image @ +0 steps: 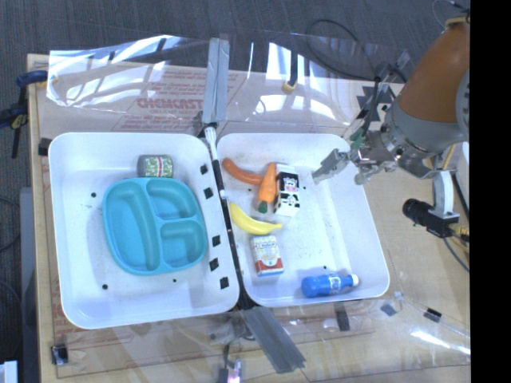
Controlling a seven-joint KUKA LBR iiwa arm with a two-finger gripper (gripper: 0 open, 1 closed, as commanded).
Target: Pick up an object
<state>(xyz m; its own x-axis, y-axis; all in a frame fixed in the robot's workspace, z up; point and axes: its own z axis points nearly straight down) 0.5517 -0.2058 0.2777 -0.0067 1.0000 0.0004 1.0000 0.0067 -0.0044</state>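
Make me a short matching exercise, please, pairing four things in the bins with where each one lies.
Things:
1. blue bottle
2. small can
3. banana
4. blue divided tray

Places:
A. left bin, beyond the tray
B. right bin, near front edge
C. middle of the left bin
D. right bin, just below the carrot

Pairs: 1-B, 2-A, 3-D, 4-C

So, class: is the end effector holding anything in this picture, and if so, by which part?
Nothing is held. The end effector hangs above the right bin, apart from the carrot and the other items, with nothing between its fingers.
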